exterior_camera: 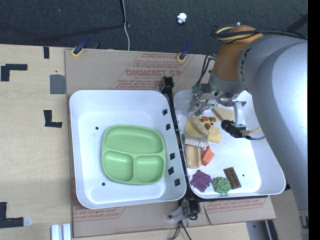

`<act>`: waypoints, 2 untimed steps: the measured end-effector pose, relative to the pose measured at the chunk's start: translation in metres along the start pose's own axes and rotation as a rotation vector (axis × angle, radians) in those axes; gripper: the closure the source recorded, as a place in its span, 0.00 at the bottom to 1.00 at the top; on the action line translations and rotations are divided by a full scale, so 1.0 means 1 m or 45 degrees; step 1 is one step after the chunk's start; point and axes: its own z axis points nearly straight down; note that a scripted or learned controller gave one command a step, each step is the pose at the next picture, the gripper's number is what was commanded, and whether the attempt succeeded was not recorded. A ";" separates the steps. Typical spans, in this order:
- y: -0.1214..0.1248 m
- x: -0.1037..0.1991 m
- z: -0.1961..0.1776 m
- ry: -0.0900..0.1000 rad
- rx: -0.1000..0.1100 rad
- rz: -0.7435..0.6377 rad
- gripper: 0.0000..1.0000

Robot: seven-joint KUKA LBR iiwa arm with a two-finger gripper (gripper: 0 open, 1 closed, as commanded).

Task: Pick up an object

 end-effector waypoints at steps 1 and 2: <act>0.000 0.000 0.001 0.000 0.000 0.000 0.00; -0.038 -0.011 0.010 0.000 0.000 0.003 0.00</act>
